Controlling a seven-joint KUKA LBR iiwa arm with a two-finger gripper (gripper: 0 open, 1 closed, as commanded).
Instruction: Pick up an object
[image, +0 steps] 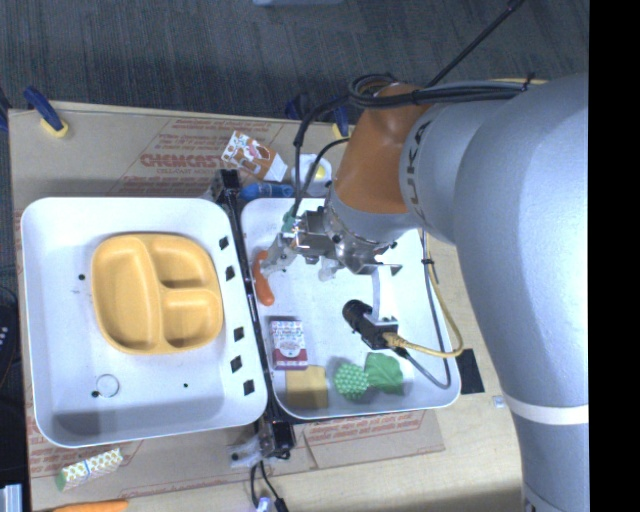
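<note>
In the camera view my gripper (305, 245) hangs over the upper left part of the right bin (440, 385), with the grey arm and its orange band just above it. An orange carrot-shaped piece (262, 282) lies just below and to the left of the gripper, against the bin's left wall. Lower in the same bin lie a small red box (287, 340), a yellow block (306, 386) and a green knobbly object (368, 377). Nothing is visibly held by the gripper.
The left bin (50, 300) holds a yellow divided tray (155, 290) and a small clear ring (107, 385). Outside the bins lie a snack packet (245, 152) and a blue item (268, 190) at the back, and a wrapped packet (90, 467) at the front left.
</note>
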